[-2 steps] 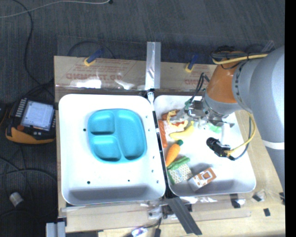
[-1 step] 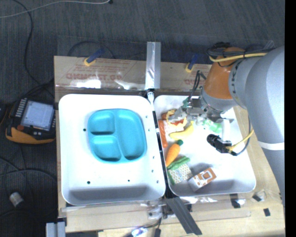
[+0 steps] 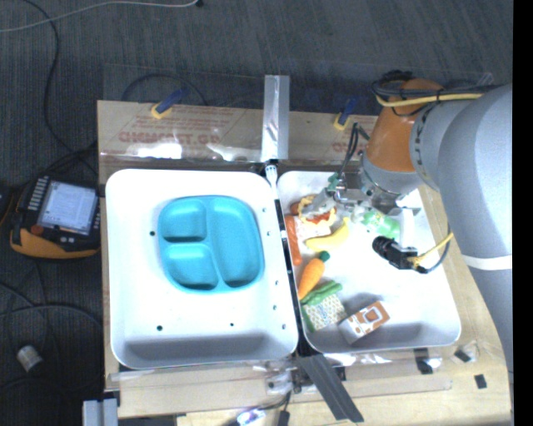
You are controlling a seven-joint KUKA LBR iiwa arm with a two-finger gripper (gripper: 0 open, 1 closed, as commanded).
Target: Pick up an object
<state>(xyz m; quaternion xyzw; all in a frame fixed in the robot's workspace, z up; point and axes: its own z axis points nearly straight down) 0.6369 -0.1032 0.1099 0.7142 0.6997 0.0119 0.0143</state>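
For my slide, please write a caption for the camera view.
KUKA arm's gripper low over toy food, banana and carrot, in the right bin.

Looks to me like a robotics lab bench.

I see two white bins (image 3: 200,354), clamped cardboard backing (image 3: 191,129), loose cables (image 3: 33,25) on grey carpet (image 3: 50,366), and probably a handheld controller (image 3: 58,212).

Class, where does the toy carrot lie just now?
The carrot lies in the right bin, near its left wall, just below the banana and above the green packet.
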